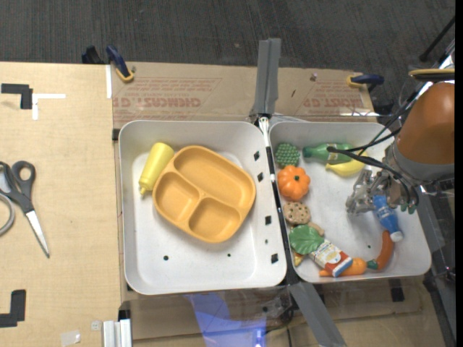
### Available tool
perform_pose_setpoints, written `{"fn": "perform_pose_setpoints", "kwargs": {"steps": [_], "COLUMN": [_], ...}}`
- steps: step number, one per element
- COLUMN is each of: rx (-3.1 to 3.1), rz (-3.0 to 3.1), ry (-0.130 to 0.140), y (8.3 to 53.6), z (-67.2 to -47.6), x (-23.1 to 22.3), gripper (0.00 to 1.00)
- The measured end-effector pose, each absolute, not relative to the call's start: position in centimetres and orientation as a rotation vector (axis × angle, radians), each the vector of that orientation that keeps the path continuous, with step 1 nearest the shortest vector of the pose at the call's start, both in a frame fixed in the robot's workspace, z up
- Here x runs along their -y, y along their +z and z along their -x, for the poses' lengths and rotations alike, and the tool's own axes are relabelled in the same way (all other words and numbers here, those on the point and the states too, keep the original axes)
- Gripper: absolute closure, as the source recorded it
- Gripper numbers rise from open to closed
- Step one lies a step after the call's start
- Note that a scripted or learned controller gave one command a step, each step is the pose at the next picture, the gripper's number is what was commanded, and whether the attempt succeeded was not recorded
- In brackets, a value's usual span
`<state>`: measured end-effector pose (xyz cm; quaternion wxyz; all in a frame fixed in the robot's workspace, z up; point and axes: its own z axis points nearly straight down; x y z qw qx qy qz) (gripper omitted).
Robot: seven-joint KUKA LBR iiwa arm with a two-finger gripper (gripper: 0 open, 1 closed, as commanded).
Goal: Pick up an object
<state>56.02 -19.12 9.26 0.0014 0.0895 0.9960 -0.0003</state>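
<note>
The gripper [364, 194] hangs low over the right bin [416, 262], close to a small blue bottle [386, 215] that lies just beside it. The view is too blurry there to tell if the bottle is between the fingers, or if they are apart or together.

Using the bottle as the marker: a red sausage [384, 251] curves just below it. A yellow banana [346, 166] and a green toy [318, 150] sit above it, near the bin's top wall. Far to its left, by the wall between the bins, are an orange pumpkin [294, 181], a bumpy green ball [286, 154], a cookie [295, 212] and a green leaf [307, 238].

The left bin [195, 270] holds a yellow tray [204, 192] with three parts, and a yellow bottle [154, 166] touching the tray's left edge.
</note>
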Motion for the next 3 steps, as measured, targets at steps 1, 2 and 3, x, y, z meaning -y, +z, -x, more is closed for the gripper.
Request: {"fn": "perform_pose_setpoints", "kwargs": {"steps": [1,2,3], "rx": [-3.126,-3.130,-3.118], "rz": [-0.280,-0.200,-0.360], "ry": [0.000,-0.001,0.001], "y": [9.3,9.4,9.2], "z": [-56.0,-54.2,-53.1], "x": [19.1,22.2,22.2], "gripper": [0.00,0.00,0.00]}}
